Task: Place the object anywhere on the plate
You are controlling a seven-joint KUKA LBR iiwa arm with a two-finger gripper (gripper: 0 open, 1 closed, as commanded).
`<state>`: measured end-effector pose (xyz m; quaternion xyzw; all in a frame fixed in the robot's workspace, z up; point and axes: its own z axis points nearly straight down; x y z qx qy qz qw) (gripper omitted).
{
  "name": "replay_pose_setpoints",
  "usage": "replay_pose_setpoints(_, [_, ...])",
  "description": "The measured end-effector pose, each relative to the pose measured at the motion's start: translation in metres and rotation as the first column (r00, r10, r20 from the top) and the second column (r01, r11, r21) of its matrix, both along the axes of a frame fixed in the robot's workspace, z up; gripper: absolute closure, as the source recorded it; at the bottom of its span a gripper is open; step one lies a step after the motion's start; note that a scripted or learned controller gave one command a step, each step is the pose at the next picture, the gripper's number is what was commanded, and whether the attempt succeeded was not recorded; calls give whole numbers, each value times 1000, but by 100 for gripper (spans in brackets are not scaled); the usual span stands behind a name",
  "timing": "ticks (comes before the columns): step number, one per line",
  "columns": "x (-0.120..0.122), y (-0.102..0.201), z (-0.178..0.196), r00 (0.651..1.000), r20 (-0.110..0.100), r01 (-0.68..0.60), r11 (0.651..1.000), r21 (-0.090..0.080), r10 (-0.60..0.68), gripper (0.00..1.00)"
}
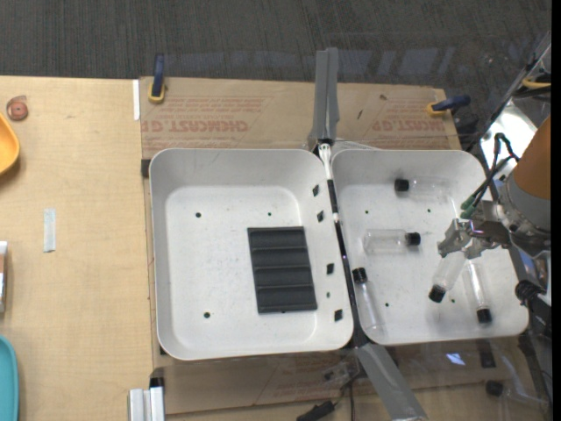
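The arm comes in from the right. Its end effector sits low over the right bin, and I cannot tell if it is spread or pinching. A clear tube with a black cap leans just under it, cap end down near the bin floor. More clear tubes with black caps lie around that bin. The left bin has a dark ridged plate lying flat in its middle, well apart from the tubes. Both bins rest on the worktop.
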<state>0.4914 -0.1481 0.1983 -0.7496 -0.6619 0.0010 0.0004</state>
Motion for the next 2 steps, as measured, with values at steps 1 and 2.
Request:
replay_pose_setpoints(1, [121, 76, 14, 983, -1, -186, 983, -1, 186, 100])
replay_pose_setpoints(2, [95, 136, -8, 988, -3, -155, 988, -1, 155, 100])
